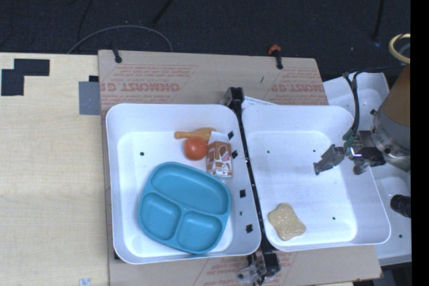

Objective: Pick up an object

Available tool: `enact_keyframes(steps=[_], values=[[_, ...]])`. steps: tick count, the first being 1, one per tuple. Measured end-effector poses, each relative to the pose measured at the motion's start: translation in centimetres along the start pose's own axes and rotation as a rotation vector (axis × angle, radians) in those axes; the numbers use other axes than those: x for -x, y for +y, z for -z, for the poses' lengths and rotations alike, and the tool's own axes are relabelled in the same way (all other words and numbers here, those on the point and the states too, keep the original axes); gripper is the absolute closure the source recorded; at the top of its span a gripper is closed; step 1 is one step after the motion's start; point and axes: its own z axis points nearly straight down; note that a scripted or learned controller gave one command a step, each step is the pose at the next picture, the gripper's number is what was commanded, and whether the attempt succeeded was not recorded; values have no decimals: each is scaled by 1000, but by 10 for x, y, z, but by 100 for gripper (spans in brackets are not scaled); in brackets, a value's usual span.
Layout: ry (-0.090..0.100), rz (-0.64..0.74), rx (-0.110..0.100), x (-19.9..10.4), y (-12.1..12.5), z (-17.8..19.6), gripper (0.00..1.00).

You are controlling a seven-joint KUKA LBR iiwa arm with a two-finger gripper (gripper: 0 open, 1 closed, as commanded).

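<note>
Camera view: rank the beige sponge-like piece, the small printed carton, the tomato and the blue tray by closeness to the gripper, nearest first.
From the gripper, over the right bin:
1. Beige sponge-like piece, right bin, near its front edge.
2. Small printed carton, left bin, beside the divider.
3. Tomato, just left of the carton.
4. Blue tray, left bin front; its middle lies farthest, though its right edge roughly matches the tomato.

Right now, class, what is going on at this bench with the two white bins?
A robot arm reaches in from the right, its gripper over the right bin, holding nothing. A pale biscuit-like piece lies near that bin's front edge, apart from the gripper. The left bin holds a blue tray, a tomato, an orange piece and a small carton. Nothing has been picked up yet.
</note>
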Motion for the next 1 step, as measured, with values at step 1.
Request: enact_keyframes(steps=[1], values=[[-2,2,11,0,2,6,0]])
